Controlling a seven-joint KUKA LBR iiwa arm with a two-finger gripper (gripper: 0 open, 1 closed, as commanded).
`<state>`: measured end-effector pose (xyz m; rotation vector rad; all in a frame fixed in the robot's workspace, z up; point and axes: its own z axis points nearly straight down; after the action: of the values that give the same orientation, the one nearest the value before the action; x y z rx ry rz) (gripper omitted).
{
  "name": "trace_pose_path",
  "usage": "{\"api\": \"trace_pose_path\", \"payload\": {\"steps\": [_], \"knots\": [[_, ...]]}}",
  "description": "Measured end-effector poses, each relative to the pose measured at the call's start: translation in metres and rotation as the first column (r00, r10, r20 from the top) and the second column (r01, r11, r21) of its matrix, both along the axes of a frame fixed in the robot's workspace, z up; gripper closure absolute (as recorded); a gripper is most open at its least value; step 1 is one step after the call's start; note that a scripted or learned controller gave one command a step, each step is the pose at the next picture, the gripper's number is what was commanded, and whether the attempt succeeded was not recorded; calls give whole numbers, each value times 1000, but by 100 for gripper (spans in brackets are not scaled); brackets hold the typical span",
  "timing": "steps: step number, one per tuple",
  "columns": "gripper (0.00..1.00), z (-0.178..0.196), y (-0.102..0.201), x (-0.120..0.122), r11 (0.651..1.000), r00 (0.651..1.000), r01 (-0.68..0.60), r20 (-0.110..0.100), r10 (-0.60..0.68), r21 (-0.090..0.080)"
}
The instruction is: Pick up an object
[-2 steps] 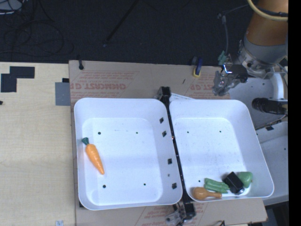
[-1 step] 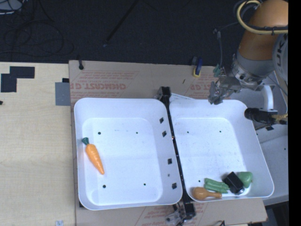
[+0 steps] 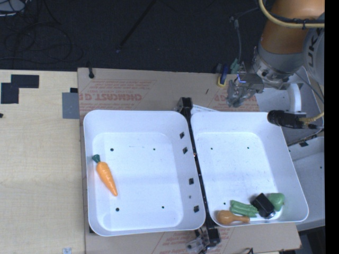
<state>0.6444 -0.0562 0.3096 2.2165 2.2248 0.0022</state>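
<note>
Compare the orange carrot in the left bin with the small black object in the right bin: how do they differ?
The carrot is orange with a green top; the black object is dark all over. The carrot is long and tapered; the black object is short and blocky. The carrot lies alone near the left bin's left wall; the black object sits crowded among green pieces in the right bin's near corner. Both lie on a bin floor, far from the claw.

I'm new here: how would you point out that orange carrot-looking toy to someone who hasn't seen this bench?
Start at the left white bin of the two side by side. Look along its left wall, about halfway down, where a small toy carrot lies alone on the floor. It is orange with a green top, and nothing else lies near it; the other toys sit clustered in the right bin's near corner.
</note>
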Motion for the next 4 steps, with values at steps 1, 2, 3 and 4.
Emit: {"api": "trace_pose_path", "payload": {"steps": [1, 2, 3, 4], "knots": [[100, 82, -63, -21, 1000, 1000, 7, 1, -7, -3], [100, 10, -69, 0, 1000, 1000, 4, -9, -5, 0], [100, 71, -93, -49, 1000, 1000, 5, -2, -5, -1], [100, -43, -132, 1, 1000, 1000, 4, -5, -4, -1]]}}
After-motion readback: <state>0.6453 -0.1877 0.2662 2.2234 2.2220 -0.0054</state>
